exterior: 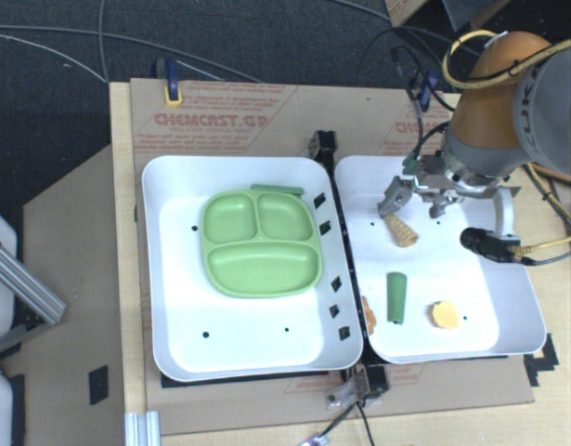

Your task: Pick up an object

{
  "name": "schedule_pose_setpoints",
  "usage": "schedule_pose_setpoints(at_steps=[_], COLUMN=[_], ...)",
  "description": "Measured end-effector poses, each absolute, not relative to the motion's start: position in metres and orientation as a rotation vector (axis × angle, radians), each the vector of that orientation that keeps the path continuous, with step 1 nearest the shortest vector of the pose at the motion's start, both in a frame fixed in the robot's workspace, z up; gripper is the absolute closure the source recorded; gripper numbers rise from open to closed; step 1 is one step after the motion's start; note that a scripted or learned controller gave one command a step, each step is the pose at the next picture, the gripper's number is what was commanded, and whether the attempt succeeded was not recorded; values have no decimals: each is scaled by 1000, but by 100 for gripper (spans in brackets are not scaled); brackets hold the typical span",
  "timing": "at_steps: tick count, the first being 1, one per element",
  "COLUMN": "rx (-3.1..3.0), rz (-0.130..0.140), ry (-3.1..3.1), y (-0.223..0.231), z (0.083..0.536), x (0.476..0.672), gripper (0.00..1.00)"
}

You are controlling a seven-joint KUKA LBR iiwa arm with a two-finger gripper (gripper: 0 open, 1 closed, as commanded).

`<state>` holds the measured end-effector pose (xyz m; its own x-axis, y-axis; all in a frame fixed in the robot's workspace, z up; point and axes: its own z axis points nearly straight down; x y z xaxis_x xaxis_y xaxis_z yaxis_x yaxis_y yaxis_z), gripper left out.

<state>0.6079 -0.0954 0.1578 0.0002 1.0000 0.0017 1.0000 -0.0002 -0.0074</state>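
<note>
My gripper [417,200] hangs over the back part of the right bin [508,323], its two fingers spread apart and open with nothing between them. Just below its left finger [394,197] lies a tan cone-shaped piece [403,231] on the bin floor. Closer to the front of the same bin a green cylinder [396,297] lies lengthwise, and a small yellow round piece [444,315] sits to its right. The grey arm with its orange band [494,72] comes in from the upper right.
The left bin [174,323] holds a green divided plate [262,244]. A small brown scrap [368,316] lies at the rim between the bins. A black plug with a yellow cable [494,243] hangs off the arm over the right bin.
</note>
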Motion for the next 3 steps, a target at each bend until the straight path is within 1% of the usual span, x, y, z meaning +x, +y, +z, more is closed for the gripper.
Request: schedule_pose_setpoints(at_steps=[1,2,3], rx=[-2218,-2219,-2221], rz=[7,3,-1], ry=[-2215,-2218,-2219], y=[-102,-101,-101], z=[100,84,96], x=[600,600,601], gripper=[0,0,100])
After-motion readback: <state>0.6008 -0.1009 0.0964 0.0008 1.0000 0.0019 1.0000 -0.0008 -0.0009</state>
